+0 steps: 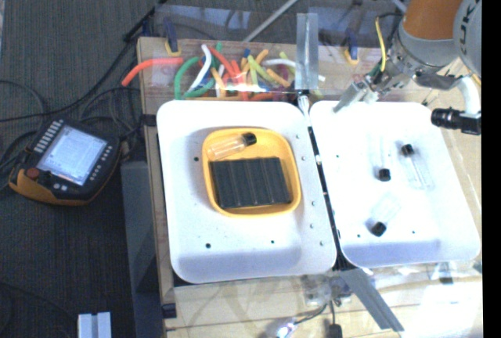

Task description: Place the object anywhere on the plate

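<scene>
A clear vial (232, 145) already rests on the yellow plate (291, 172) in the left bin (180, 235), so the gripper (351, 96), finger state indeterminable, hangs over the right bin (438, 242).

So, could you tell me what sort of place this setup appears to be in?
Most likely a robotics lab work cell rather than a home or shop. A KUKA arm reaches over two white bins, a teach pendant lies on the carpeted floor, and coloured cables are bundled along the bench's back edge.
</scene>
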